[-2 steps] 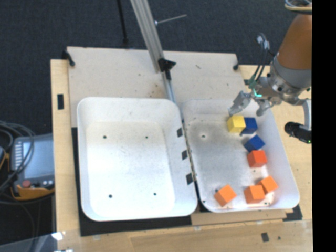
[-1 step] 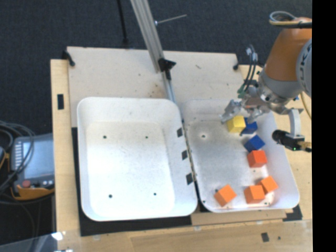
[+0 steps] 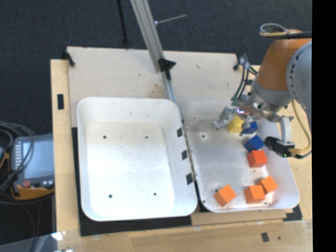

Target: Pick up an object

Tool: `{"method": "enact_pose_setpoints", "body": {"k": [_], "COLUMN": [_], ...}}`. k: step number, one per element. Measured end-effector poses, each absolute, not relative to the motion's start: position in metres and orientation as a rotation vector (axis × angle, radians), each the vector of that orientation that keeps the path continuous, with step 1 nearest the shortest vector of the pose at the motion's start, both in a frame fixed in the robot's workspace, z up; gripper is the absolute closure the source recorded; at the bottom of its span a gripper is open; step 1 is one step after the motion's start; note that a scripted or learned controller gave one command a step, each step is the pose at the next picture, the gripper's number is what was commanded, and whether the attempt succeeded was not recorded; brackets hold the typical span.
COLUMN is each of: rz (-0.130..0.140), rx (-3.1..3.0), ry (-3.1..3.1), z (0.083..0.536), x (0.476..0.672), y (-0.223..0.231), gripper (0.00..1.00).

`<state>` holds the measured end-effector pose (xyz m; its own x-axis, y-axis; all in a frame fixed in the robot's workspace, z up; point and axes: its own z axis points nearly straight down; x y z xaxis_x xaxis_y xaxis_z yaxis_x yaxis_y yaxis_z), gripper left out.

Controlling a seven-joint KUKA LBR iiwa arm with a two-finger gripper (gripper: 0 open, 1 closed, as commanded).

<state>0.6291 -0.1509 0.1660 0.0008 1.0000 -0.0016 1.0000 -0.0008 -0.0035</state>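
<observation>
My gripper (image 3: 229, 118) hangs low over the back of the right bin (image 3: 210, 156), under the grey arm with its orange band (image 3: 278, 62). A yellow block (image 3: 235, 125) lies right at the gripper's tip, touching or just under it. Whether it is gripped is hidden by the wrist. A blue block (image 3: 251, 127) sits just right of the yellow one, and a second blue block (image 3: 254, 143) lies a little nearer the front. An orange block (image 3: 256, 158) rests below that. Three more orange blocks (image 3: 226, 195) (image 3: 254, 193) (image 3: 269, 184) lie along the bin's front edge.
The left bin (image 3: 131, 156) stands beside the right one, with black clips (image 3: 185, 154) between them. A slanted aluminium rail (image 3: 149, 30) runs down to the bins' back edge. A control pendant (image 3: 31, 161) and cables lie off the bench at the left.
</observation>
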Motion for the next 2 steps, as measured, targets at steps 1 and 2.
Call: {"method": "enact_pose_setpoints", "body": {"k": [1, 2], "rz": [-0.003, -0.004], "rx": [-2.228, -2.231], "ry": [-2.222, -2.218], "z": [0.1221, 0.1312], "x": [0.6349, 0.6349], "y": [-0.1525, -0.1535], "gripper": [0.0, 1.0]}}
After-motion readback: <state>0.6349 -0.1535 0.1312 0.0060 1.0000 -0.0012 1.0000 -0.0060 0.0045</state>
